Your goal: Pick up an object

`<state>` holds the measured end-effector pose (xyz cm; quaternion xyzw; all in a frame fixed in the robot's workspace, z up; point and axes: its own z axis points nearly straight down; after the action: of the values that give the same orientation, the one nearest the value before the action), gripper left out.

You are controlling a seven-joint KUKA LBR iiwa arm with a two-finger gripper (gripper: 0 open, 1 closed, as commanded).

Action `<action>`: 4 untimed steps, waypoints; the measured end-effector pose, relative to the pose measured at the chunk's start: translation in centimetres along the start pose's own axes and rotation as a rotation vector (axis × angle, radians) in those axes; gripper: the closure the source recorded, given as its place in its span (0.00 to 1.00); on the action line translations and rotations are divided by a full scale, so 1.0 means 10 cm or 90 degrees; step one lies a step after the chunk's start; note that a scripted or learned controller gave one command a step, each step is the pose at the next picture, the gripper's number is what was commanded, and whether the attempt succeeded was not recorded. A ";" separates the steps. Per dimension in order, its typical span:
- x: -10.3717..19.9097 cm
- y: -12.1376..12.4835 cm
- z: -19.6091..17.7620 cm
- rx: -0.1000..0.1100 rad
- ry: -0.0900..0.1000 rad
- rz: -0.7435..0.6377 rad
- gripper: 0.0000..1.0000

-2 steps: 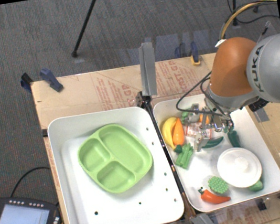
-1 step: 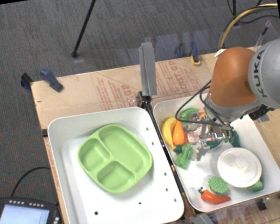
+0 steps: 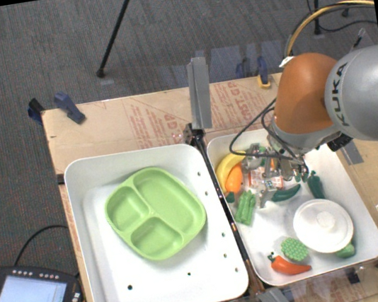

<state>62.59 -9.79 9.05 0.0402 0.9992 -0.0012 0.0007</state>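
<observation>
Gripper [image 3: 273, 174] low over cluttered top-left corner of right white bin [image 3: 361, 215], jaw state indiscernible; centre on one item, e.g. green plastic vegetable [image 3: 245, 209], before closing.

Grey carpet [image 3: 28, 44] is covering the floor around the bench. Thin black stand legs [image 3: 114, 26] are slanting across it near the top. A plywood board [image 3: 127, 125] is lying over the bench top, with blue clamps [image 3: 69, 107] gripping its far edge. A handheld control screen [image 3: 31, 298] is sitting on the carpet at lower left, its black cable [image 3: 29, 245] curling away.
</observation>
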 end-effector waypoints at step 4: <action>0.46 -0.34 -0.05 -0.003 0.003 0.030 0.00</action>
<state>57.73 -12.84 9.57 0.0635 0.9980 0.0016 -0.0018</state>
